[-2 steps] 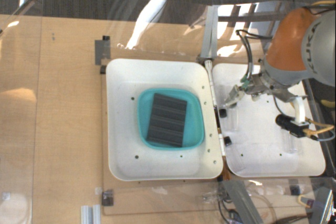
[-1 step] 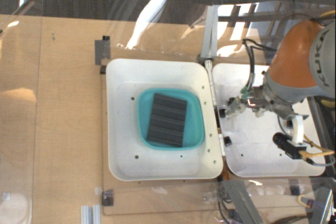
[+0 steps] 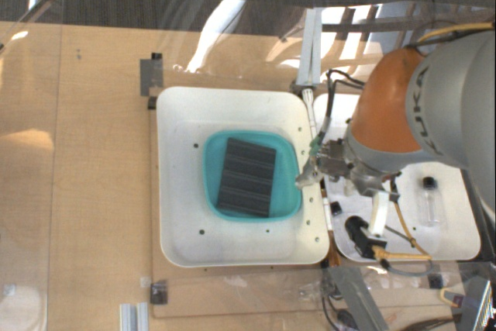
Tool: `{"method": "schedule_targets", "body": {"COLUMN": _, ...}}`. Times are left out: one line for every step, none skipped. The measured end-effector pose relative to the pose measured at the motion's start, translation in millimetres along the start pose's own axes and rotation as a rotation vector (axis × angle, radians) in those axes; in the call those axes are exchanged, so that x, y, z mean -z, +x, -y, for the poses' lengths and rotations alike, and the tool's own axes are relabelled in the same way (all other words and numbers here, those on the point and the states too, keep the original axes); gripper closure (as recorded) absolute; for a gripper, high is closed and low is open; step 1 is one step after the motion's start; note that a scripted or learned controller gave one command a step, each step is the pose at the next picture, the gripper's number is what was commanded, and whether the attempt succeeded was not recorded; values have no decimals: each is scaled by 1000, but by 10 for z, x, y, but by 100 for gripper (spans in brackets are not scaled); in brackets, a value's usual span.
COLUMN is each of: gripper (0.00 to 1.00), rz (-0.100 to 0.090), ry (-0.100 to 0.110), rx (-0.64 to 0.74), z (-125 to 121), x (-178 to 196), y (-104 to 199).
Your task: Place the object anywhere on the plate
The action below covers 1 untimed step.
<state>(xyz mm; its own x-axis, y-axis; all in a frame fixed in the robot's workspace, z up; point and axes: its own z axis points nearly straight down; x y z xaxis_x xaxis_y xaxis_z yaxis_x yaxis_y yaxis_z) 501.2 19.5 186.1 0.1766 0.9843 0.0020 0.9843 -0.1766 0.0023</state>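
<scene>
A teal plate [image 3: 288, 201] with rounded corners lies in the middle of the left white bin [image 3: 178, 229]. On it rests a dark grey ribbed rectangular block [image 3: 247, 177], lying flat and slightly tilted, well inside the plate's rim. My gripper [image 3: 316, 167] hangs under the orange-banded wrist [image 3: 387, 116], over the divide between the two bins and just right of the plate's right edge. It is apart from the block, and nothing shows in it.
The right white bin [image 3: 457, 240] lies under the arm, with a small clear vial [image 3: 428, 201] on its floor to the right of the wrist. Clear panels and a metal post [image 3: 308, 50] stand behind the bins. Bare wooden bench extends to the left.
</scene>
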Motion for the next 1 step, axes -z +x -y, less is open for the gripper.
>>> {"method": "schedule_targets", "body": {"gripper": 0, "rz": -1, "ry": -3, "rx": -34, "z": 205, "x": 230, "y": 470}}
